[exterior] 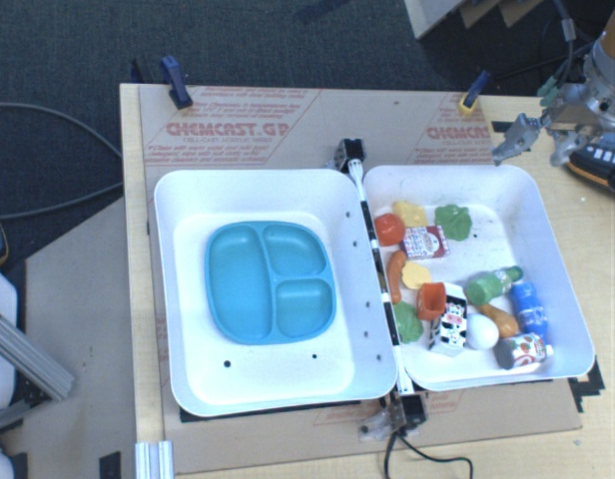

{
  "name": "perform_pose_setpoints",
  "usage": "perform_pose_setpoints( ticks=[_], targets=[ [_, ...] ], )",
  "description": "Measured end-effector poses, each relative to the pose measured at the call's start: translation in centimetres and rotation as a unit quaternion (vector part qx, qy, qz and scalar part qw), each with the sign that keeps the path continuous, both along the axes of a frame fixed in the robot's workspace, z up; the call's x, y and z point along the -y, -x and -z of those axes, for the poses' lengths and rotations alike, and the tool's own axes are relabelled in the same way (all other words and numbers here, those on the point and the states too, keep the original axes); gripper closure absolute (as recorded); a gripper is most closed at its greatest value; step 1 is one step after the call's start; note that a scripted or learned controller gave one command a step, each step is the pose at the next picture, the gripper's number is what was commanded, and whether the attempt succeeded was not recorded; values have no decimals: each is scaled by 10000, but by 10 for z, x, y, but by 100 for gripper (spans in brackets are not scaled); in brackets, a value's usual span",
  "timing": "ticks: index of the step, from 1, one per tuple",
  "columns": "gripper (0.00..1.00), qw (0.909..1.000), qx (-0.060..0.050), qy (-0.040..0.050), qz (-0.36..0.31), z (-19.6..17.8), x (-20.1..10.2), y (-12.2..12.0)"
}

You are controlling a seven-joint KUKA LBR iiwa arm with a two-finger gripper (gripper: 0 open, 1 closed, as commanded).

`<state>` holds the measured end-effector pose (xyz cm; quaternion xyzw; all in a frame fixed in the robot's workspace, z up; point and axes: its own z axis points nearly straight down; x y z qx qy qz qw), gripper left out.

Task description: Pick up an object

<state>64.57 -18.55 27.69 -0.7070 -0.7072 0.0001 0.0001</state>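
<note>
Setting: robotics lab | clamped cardboard-topped bench (288,118) | two white bins (188,208) | loose cables (48,118) | dark carpet

The brown board (288,128) under the bins reads "CHEMCAST GP" in red, printed twice.

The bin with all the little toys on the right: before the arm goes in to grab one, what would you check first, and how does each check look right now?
1. Things to pick in the right bin: ok, many small toys lie there.
2. Gripper above a toy: not ok, it sits at the bin's far corner, off the pile.
3. Gripper already carrying something: ok, nothing shows between its fingers.
4. An easy, separate target: ok, the green toy has bare floor to its right.
5. Crowding elsewhere: not ok, the blue bottle, white egg and neighbours touch.
6. Left bin: ok, the blue plate lies flat.
</note>
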Motion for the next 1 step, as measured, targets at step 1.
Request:
perform_pose_setpoints(
  ticks=[1],
  targets=[
    [0, 10000, -9, -4, -6, 121, -39, -21]
  ],
)
